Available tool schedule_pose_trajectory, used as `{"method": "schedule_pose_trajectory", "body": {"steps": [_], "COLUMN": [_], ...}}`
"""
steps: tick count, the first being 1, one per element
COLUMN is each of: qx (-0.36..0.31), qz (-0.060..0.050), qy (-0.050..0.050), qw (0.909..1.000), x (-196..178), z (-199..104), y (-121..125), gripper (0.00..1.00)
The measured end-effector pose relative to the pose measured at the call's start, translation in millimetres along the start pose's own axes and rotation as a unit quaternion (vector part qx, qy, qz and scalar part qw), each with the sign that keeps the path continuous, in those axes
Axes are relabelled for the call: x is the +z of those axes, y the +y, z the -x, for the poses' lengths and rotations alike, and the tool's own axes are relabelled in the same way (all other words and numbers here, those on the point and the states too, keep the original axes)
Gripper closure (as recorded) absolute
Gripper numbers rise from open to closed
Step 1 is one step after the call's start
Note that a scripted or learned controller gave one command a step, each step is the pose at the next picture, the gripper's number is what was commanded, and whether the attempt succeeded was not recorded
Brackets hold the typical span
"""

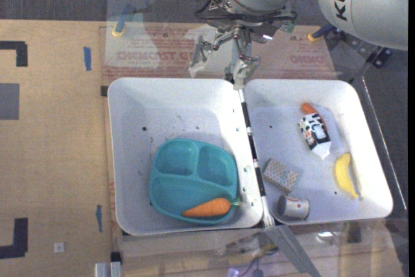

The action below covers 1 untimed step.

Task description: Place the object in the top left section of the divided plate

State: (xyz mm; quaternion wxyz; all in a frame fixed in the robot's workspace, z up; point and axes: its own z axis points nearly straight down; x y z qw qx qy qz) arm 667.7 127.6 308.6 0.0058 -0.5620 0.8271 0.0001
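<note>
Hovering open above the bins' far rim, claw (219, 60) holds nothing.

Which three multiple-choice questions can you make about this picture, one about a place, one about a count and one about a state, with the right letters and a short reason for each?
1. Where does the carrot lie?
A. On the teal divided plate, in its section nearest the bottom of the view
B. In the right bin beside the banana
C. On the bench outside both bins

2. How many loose things lie in the right bin?
A. Two
B. Four
C. Seven

3. What is the state of the gripper?
A. Open, holding nothing, above the far rims of the bins
B. Shut on the carrot
C. Pressed down on the plate

Answers:
1 A: the carrot rests along the plate's bottom-right edge, in the left bin.
2 B: milk carton, banana, patterned block and grey cup.
3 A: its fingers are spread, with nothing between them.
</note>
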Motion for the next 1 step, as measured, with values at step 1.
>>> {"method": "schedule_pose_trajectory", "body": {"steps": [1], "qx": [-0.077], "qz": [0.002], "qy": [0.002], "qw": [0.9970], "x": [6.1], "z": [-49.3], "y": [-19.2], "gripper": [0.00]}}
